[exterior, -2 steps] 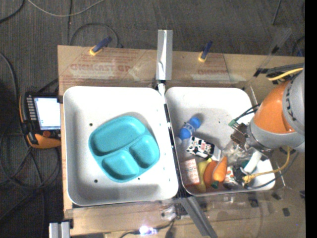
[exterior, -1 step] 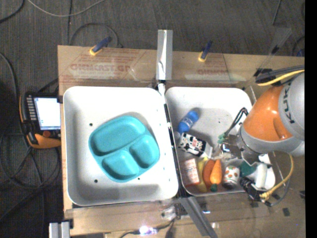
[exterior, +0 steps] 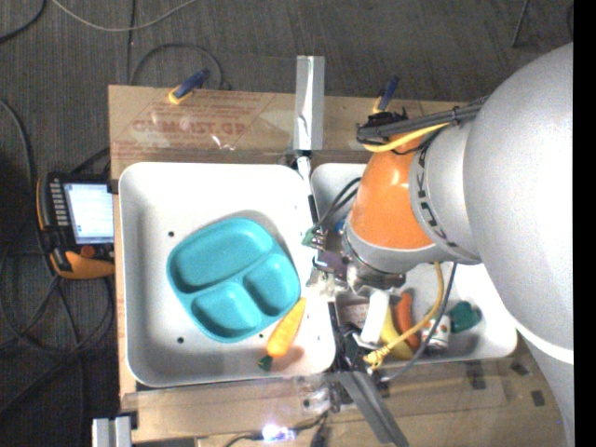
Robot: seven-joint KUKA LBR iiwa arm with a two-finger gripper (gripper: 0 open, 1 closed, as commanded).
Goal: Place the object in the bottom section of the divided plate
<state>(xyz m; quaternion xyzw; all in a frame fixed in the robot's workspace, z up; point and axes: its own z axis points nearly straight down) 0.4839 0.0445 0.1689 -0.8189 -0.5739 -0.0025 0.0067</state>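
Note:
A teal divided plate (exterior: 233,276) with one large and two smaller sections lies tilted in the left white bin (exterior: 144,203). An orange toy carrot (exterior: 286,328) with a green tip rests on the bin floor, just off the plate's lower right edge and touching or nearly touching its rim. The gripper (exterior: 337,291) hangs below the arm's orange band, over the wall between the two bins and right of the carrot. The wrist covers most of it. I see nothing held in it.
The right bin (exterior: 494,343) holds a reddish-orange piece (exterior: 402,310), a yellow piece (exterior: 400,345), a teal item (exterior: 463,319) and a white item (exterior: 373,318), partly under the arm. A handheld pendant (exterior: 79,222) lies left of the bench.

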